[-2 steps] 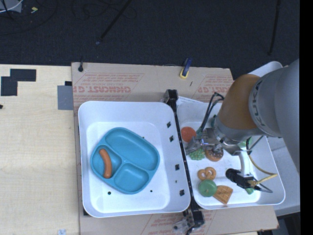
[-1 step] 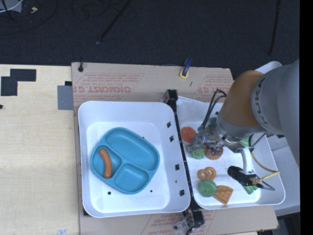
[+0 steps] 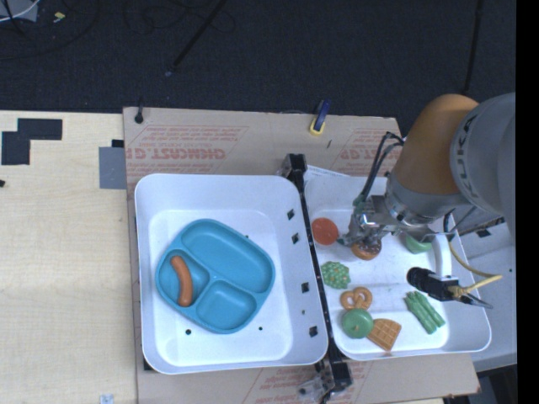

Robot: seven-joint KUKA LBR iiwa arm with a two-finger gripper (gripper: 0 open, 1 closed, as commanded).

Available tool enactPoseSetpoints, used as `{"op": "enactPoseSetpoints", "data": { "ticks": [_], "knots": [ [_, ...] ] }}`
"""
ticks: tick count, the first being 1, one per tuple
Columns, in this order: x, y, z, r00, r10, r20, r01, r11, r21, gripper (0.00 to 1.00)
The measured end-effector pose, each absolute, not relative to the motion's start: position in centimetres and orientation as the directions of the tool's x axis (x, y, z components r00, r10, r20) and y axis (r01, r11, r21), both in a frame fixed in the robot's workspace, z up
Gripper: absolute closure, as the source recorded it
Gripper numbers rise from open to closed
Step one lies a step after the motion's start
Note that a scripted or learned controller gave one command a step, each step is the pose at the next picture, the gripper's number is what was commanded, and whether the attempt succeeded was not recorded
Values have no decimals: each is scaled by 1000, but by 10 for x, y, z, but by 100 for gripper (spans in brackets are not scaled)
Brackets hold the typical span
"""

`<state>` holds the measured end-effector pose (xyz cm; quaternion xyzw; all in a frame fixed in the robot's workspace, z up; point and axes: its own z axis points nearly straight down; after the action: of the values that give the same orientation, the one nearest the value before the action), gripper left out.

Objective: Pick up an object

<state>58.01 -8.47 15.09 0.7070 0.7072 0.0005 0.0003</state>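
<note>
My pincer (image 3: 365, 235) hangs low inside the right bin (image 3: 476, 342), pointing down at the end of my grey arm (image 3: 493, 154), which reaches in from the view's right with its orange band (image 3: 431, 146) just above the wrist. From this overhead slant I cannot tell whether the pincer is wide or narrow. Directly under its tip, on the side nearer the camera, lies a brown round piece (image 3: 368, 252) on the white bin floor. It sits so close that I cannot tell whether the two touch or stand slightly apart. Just beside the pincer, toward the view's left, is an orange-red round piece (image 3: 325, 231). Just beside it on the other side, toward the view's right, a pale green piece (image 3: 417, 243) peeks out beneath my wrist. Nearer the camera than the pincer and a little left is a green dotted piece (image 3: 335, 273), and beyond that a small pretzel (image 3: 356, 298). Past the pretzel a green apple (image 3: 356, 323) touches a tan waffle (image 3: 384, 334). A green bean pod (image 3: 425, 310) lies nearer the camera and to the right. Well apart from the pincer, across the divide to the view's left, the left bin (image 3: 168, 196) holds a blue divided plate (image 3: 244, 263) with an orange sausage (image 3: 182, 279) in one compartment.
</note>
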Motion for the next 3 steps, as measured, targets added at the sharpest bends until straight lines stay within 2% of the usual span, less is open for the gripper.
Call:
{"op": "enactPoseSetpoints", "data": {
  "ticks": [1, 2, 3],
  "knots": [
    [580, -91, 213, 0, 1000, 0, 1000, 0, 3, 100],
    [580, -92, 228, -1, 1000, 1, 1000, 1, 0, 100],
    [554, -48, 232, -3, 1000, 2, 1000, 3, -5, 100]
  ]
}}
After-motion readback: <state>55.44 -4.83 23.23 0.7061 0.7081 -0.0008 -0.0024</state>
